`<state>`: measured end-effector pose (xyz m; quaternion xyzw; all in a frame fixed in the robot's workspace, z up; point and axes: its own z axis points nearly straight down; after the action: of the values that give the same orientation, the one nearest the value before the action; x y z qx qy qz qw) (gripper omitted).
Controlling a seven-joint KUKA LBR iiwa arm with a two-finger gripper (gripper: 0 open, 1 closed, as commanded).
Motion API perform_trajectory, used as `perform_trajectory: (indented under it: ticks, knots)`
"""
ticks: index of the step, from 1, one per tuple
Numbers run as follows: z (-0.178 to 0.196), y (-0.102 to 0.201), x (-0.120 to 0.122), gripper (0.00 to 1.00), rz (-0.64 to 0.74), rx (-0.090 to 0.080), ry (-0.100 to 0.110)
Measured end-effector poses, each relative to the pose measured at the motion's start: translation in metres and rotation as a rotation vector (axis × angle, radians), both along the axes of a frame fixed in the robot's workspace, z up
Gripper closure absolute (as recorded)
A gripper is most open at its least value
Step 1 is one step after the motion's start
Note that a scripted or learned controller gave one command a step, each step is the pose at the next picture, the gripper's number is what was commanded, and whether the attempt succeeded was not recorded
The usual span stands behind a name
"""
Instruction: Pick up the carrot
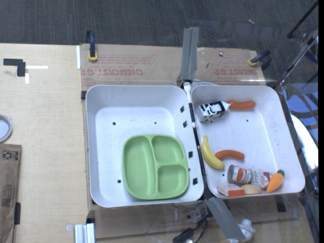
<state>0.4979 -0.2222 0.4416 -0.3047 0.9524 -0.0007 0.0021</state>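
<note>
The carrot lies in the near right corner of the right bin, just beside a small can, with a banana and sausages further left. I cannot tell the hand's state, so the task seems at its start. Next comes a reach into that corner, clear of the wall.

green divided plate in left bin, banana, two sausages

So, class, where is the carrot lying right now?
In the camera view, the carrot lies in the near right corner of the right bin, just right of the small can.
</note>
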Motion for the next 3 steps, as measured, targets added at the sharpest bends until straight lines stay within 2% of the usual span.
perform_trajectory:
  ticks: [1,2,3]
  knots:
    - [-0.028,0.001,0.005,1.00,0.289,0.001,0.003]
    - [-0.056,0.001,-0.013,1.00,0.527,0.001,0.004]
    - [-0.042,0.001,-0.018,1.00,0.782,-0.001,0.000]
